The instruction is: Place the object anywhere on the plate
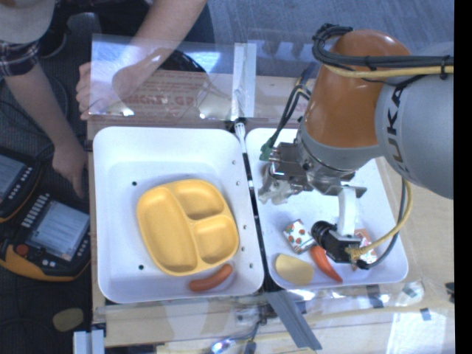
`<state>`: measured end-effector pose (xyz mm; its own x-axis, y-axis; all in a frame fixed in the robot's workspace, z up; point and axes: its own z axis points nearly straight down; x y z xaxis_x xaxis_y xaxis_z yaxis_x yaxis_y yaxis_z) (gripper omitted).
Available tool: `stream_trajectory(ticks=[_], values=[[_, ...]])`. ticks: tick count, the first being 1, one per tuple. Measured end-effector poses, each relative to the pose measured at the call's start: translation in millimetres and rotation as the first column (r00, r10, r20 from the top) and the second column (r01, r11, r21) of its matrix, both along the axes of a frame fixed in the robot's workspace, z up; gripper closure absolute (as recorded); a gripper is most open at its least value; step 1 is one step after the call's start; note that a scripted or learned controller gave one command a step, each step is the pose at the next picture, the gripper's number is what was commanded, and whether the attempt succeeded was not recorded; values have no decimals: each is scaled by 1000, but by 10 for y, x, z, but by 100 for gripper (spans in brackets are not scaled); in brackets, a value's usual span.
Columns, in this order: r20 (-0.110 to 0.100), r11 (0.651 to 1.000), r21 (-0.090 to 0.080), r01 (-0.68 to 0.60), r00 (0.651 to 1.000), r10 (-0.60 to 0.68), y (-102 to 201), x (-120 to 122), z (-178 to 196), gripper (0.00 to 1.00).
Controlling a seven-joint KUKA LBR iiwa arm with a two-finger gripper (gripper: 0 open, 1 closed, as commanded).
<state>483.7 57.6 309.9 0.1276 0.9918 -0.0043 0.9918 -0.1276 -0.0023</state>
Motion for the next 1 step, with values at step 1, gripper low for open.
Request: stream_trajectory(ticks=[1], values=[[-4, 994, 3, -111, 994, 111, 515, -18, -1600, 100]])
